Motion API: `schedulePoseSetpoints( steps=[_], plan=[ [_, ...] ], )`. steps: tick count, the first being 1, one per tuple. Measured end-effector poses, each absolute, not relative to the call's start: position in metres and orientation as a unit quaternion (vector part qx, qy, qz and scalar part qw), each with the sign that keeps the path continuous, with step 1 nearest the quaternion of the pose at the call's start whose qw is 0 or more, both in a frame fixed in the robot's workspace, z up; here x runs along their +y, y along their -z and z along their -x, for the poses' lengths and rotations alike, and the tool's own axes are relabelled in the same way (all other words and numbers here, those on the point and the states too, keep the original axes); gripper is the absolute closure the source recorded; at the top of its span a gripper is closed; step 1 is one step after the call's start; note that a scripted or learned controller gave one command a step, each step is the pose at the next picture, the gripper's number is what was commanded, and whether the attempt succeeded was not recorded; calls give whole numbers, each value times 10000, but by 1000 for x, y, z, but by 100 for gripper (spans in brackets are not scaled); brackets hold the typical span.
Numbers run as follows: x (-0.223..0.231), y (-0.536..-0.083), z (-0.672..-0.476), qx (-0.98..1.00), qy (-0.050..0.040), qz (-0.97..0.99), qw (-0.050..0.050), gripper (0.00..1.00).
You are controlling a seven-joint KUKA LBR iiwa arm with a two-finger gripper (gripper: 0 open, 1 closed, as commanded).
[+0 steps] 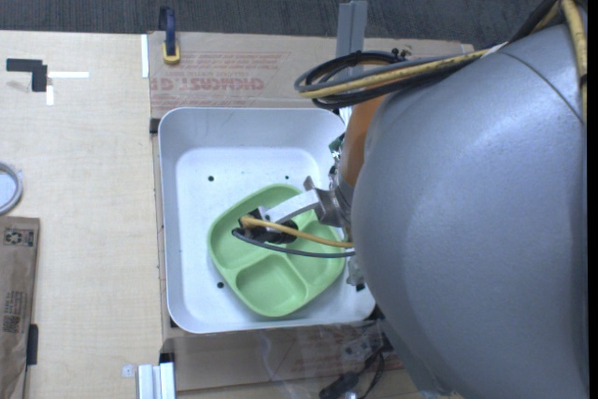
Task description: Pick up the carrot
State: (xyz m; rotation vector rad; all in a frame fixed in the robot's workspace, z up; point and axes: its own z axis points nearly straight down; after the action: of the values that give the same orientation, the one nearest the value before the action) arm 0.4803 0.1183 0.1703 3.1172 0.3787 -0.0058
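A white bin (pixel 192 163) holds a light green divided plate (pixel 280 287) lying in its front right part. My gripper (pixel 320 201) hangs low over the plate's upper right compartment, reaching in from the right. The big grey arm (pixel 476 220) with its orange band (pixel 360 121) covers the right side of the bin and part of the plate. Whatever lies under the gripper on the plate is hidden from me.
Printed cardboard (pixel 224 75) lies behind the bin, with a blue and yellow clamp (pixel 168 37) at its left end. On the wooden bench (pixel 84 163) to the left are a tape roll (pixel 6 190), a brown paper bag (pixel 15 285) and a black marker (pixel 28 70).
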Motion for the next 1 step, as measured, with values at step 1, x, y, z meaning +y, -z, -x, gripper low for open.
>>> schedulePoseSetpoints(
  steps=[1],
  plan=[
    [105,-96,-493,1026,-15,-9947,-56,0]
  ],
)
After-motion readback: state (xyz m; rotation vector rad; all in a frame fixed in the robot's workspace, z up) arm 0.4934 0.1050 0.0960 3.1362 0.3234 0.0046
